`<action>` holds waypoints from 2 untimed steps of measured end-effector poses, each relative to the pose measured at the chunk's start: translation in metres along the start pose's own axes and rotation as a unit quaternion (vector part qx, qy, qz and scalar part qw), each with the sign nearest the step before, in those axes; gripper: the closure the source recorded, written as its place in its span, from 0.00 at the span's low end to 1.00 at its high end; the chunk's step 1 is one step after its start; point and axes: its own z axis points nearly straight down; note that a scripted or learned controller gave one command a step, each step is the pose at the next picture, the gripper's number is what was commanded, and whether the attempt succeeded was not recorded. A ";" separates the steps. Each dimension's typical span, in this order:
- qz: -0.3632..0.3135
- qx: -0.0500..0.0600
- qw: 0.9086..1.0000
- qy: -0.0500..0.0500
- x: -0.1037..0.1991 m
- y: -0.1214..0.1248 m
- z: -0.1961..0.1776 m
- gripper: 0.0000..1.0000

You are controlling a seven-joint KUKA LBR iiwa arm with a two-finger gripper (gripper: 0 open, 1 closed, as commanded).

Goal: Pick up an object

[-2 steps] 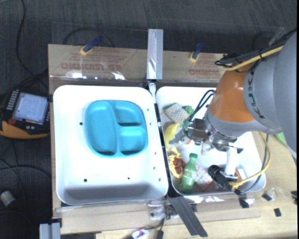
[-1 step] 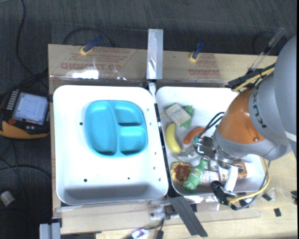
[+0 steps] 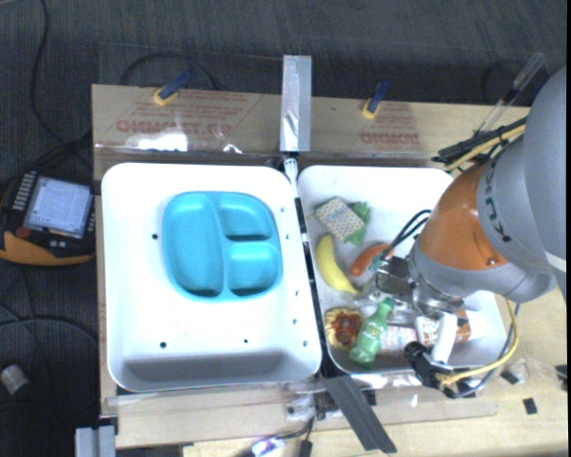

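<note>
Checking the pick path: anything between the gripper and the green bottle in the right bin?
Nothing visible. The gripper sits low in the right bin, right above the green bottle. The banana lies to the left of the gripper and the orange item just above it, both crowding the approach.

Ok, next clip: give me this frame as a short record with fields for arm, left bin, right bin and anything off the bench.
arm: grey with orange band, reaching into the right bin from the right
gripper: low over the clutter; jaws' state unclear
left bin: blue divided tray
right bin: banana, green bottle, checkered packet, orange-red item
off bench: handheld device with screen, on the floor at left
</note>
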 end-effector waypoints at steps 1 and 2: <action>0.035 0.006 0.999 -0.005 -0.066 0.044 -0.024 1.00; 0.100 0.005 0.995 -0.006 -0.046 0.118 -0.139 1.00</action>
